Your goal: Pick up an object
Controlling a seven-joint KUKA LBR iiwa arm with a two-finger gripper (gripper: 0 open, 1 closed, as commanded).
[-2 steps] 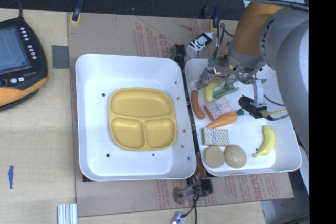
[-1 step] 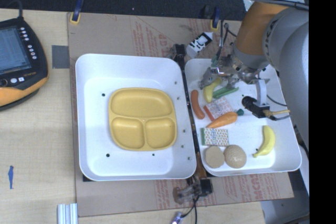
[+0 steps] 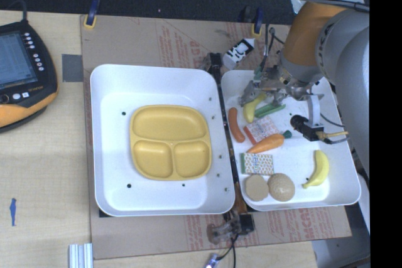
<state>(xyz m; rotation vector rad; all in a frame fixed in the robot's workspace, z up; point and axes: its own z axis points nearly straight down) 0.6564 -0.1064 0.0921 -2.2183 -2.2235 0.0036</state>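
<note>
hand (image 3: pixel 260 92) of mine sits low in the far left corner of the right bin (image 3: pixel 342 188), over a small yellow-green piece (image 3: pixel 250 111); i cannot tell what my grip is doing. nothing looks lifted, so the pick seems unfinished, with carrot (image 3: pixel 266 144), banana (image 3: pixel 318 170) and sausage (image 3: pixel 236 124) lying nearby.

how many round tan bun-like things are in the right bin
2: a flat round tan bun and a domed round tan bun, side by side at the right white bin's near edge. The arm may hide more.
</note>
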